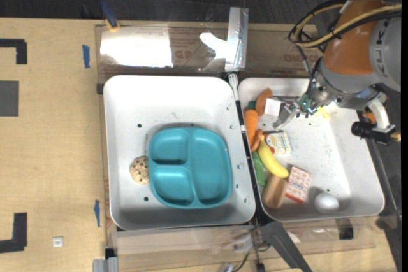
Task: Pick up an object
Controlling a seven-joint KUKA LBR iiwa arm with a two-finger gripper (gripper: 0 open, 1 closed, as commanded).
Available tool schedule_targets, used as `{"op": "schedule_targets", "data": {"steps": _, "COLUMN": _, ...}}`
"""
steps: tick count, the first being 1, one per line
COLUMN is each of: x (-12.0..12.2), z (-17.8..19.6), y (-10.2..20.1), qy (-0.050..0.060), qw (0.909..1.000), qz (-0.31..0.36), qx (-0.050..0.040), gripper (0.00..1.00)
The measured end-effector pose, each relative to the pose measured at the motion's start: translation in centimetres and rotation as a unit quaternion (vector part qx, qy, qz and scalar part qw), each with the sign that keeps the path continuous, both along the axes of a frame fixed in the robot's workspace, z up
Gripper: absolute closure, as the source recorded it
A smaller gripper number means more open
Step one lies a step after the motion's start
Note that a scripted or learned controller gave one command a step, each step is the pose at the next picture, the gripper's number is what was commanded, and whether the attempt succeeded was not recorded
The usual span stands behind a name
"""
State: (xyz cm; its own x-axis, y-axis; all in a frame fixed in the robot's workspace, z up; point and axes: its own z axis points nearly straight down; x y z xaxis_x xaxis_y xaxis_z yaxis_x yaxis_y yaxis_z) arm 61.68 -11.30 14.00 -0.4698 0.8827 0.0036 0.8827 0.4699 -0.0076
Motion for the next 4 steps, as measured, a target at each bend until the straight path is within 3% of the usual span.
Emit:
{"op": "schedule_targets", "data": {"steps": 1, "x": -6.0, "z": -4.7, "y": -2.3, "qy": -0.011, "qw": 0.999, "qz": -0.044, "qx": 0.0002, "gripper": 0.0}}
{"op": "schedule_targets", "data": {"steps": 2, "x": -6.3, "z": -3.3, "y": -3.9, "qy": -0.007, "qw": 0.9997, "qz": -0.024, "qx": -0.0006, "gripper": 0.0}}
{"op": "schedule_targets", "data": {"steps": 3, "x": -10.9, "z": -5.1, "y": 1.3, "qy": -0.004, "qw": 0.9961, "qz": -0.088, "qx": 0.0005, "gripper": 0.0}}
{"op": "schedule_targets", "data": {"steps": 4, "x": -10.4, "z": -5.3, "y": 1.4, "qy": -0.007, "qw": 0.9938, "qz": -0.111, "qx": -0.0002, "gripper": 0.0}}
